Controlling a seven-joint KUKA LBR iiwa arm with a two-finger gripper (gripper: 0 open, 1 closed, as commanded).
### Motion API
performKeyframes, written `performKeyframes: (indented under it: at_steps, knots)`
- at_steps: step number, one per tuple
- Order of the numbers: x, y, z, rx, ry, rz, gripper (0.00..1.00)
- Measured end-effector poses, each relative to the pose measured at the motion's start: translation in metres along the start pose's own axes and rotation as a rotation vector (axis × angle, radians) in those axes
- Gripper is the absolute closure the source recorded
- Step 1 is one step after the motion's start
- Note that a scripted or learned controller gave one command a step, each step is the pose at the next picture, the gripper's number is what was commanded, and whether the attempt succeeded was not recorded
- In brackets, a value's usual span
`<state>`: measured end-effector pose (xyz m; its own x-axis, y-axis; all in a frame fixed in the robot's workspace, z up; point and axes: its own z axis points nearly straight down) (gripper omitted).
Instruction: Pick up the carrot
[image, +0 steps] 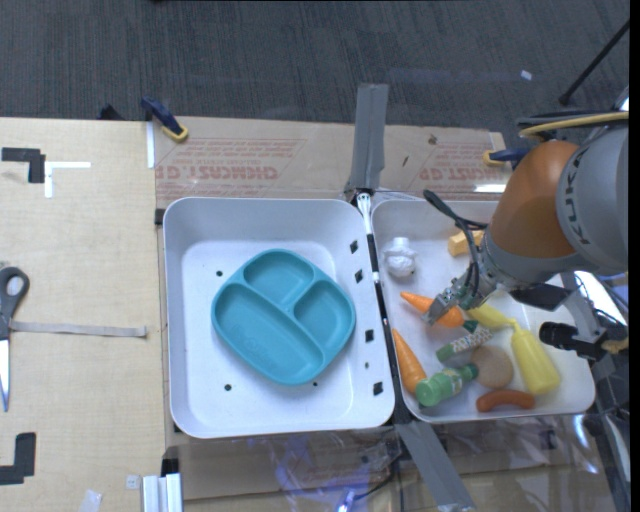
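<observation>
- Grasp step: the pincer (447, 305) sits low over the small carrot (428, 304) in the right bin (432, 212).
- Its spread is too blurred to tell.
- Next, judged: close on the carrot and lift straight, clear of the yellow toy (492, 317).

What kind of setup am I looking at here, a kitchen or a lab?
Likely a robot lab bench: two white bins taped to cardboard, toy food such as a carrot, scissors on the wooden bench.

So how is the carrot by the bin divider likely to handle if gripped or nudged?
The carrot looks like rigid toy plastic, so probably stiff and light. Its tapered, rounded shape may roll or slip from the gripper. The green bottle nearby could get knocked.
</observation>
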<state>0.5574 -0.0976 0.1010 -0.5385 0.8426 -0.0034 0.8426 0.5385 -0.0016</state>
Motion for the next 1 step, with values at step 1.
performKeyframes:
  at_steps: [1]
  knots:
    - [0.0568,0.0110,-0.0909,-0.001,0.001,0.316,1.00]
